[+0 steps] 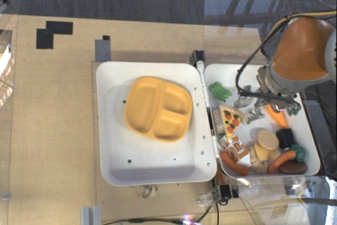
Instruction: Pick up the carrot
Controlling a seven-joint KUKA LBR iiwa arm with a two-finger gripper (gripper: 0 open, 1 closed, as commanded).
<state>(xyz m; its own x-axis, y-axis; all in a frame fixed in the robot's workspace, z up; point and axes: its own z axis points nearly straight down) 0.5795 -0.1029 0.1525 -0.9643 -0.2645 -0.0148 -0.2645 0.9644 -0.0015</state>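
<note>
Found the carrot (pixel 278 115) in the right bin (pixel 231 75), toward its far right side, lying flat and slanted, orange against the white floor. Saw its upper end tucked under the metal of the gripper (pixel 261 108), with only the lower part plainly showing. Found the gripper low over the same bin, just left of the carrot and overlapping it from this angle. Could not tell whether it was spread or closed, nor whether it touched the carrot or merely hung above it. Judged nothing as held.

Noted close neighbours: a black block (pixel 285 137) just below the carrot's tip, a round tan disc (pixel 267 140) beside that, a toy pizza slice (pixel 230 119) to the left, a green piece (pixel 220 91) near the bin's upper left. Saw a reddish sausage (pixel 281 160) along the near wall. Left the yellow divided plate (pixel 158 108) in the left bin (pixel 110 129) out of account, well apart across the counter (pixel 52 129).

Judged the step as the approach and alignment before the grasp. To do it well: should have centred over the carrot's middle rather than its hidden end, turned the wrist to close across the short width, opened wide before descending, and gone down until nearly at the bin floor. Should have kept clear of the black block and of the right wall, then lifted straight up.
</note>
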